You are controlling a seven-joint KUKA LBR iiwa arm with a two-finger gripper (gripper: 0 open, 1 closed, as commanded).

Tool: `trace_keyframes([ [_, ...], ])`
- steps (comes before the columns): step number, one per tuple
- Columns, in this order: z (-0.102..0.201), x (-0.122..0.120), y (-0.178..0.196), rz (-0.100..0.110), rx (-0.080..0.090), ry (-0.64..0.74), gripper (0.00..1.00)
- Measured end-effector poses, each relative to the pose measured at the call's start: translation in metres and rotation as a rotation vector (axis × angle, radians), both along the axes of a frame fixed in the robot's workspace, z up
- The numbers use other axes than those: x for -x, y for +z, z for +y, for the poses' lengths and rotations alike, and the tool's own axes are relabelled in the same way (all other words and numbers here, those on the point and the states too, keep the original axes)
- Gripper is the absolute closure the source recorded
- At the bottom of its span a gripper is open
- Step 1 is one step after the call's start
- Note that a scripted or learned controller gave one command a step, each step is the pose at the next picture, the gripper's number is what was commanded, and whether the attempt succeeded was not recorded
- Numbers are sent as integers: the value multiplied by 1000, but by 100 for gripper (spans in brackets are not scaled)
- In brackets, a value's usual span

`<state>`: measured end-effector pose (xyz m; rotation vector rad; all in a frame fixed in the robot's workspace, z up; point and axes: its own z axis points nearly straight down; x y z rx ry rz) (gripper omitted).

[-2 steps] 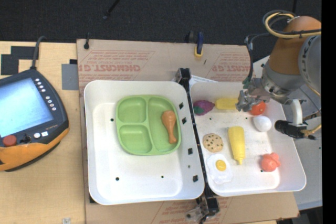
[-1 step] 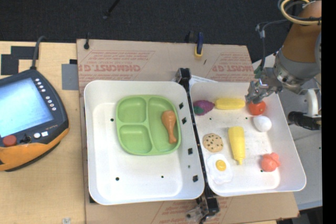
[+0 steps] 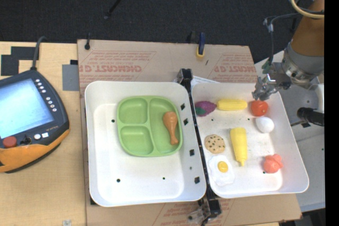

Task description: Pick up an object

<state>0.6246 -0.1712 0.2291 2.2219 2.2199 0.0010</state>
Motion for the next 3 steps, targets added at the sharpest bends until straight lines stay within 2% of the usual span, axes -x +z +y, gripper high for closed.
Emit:
trace_keyframes([
  [1,51,6,8,4,-2,3,100],
  [3,171,15,-3,6,-2,4,100],
])
